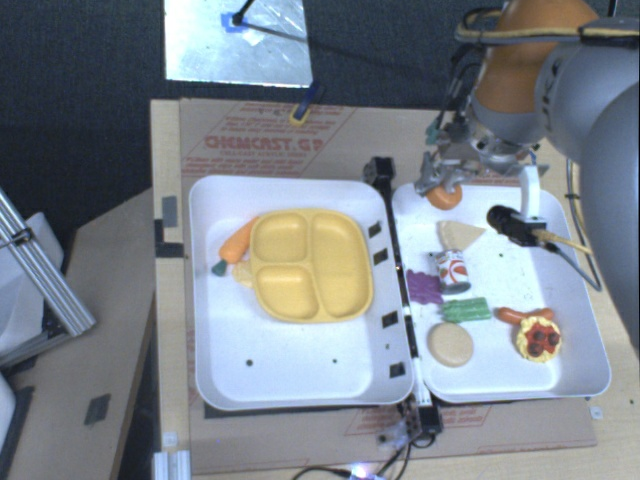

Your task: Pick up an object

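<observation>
Orange round item (446, 197), far corner of the white bin (575, 278) nearer my arm, directly beneath my claw (440, 176), whose opening I cannot tell; risk: it may roll against the bin wall and slip my grasp.

Grey arm (600, 118) wearing rounded orange band (520, 58) abv wrist; dark cables (458, 78) looping alongside; gripper (443, 180) showing silver metal.

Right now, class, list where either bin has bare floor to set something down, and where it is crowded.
The left bin is bare along its near strip, in front of the yellow plate. The right bin is crowded around the can, grapes and round biscuit.
</observation>
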Robot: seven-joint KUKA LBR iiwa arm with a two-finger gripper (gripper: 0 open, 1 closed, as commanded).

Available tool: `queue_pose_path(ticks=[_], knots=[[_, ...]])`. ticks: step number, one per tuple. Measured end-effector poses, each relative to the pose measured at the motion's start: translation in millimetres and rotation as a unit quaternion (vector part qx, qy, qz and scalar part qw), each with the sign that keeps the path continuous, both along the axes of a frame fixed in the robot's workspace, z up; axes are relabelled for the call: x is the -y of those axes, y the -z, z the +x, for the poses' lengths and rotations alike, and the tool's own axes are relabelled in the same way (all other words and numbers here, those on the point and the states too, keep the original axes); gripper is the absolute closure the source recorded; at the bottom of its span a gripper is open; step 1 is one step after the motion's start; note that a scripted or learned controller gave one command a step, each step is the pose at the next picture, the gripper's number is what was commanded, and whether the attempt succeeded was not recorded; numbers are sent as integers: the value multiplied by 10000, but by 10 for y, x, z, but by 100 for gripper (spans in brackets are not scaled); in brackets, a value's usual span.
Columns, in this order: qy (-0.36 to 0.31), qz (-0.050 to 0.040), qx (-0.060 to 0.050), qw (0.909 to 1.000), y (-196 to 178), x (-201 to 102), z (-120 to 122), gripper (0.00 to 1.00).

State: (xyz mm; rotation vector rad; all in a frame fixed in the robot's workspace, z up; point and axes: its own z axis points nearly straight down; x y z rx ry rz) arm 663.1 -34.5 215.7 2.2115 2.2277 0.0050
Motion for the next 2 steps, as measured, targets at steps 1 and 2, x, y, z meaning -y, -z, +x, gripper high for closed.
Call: queue_pose_path(ticks=[1,2], knots=[[7,-3,2,10000,-165,-6,77,100],[30,-6,-15,10000,3,21,20,100]])
